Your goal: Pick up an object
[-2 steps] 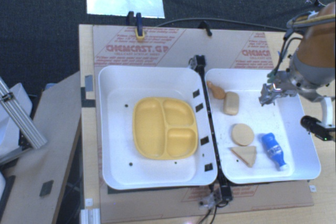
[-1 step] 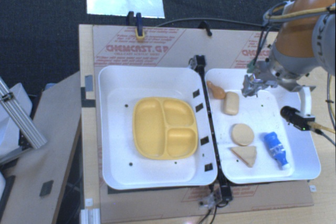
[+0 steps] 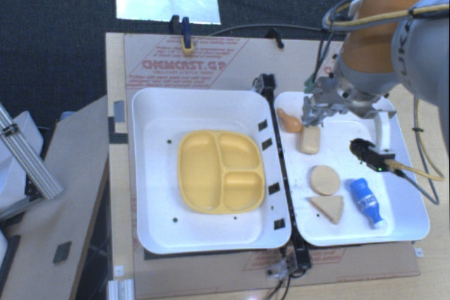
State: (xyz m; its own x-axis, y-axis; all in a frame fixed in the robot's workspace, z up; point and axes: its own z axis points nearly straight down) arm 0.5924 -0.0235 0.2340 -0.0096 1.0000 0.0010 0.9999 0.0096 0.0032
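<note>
1. We count two white bins side by side on the counter [image 3: 119,172]: the left bin [image 3: 151,172] and the right bin [image 3: 408,218].
2. The left bin holds one thing, a yellow divided plate [image 3: 219,171] with three compartments, lying flat near its middle.
3. In the right bin we count five loose things: one orange-tan rounded piece [image 3: 288,121] by the left wall, one pale block [image 3: 310,140] just beside it, one round tan disc [image 3: 325,180], one tan wedge [image 3: 328,207] below the disc, and one blue bottle [image 3: 366,201] to their right.
4. The tool [image 3: 314,114] sits low over the upper left of the right bin, right above the pale block; we cannot tell how its jaws stand.
</note>
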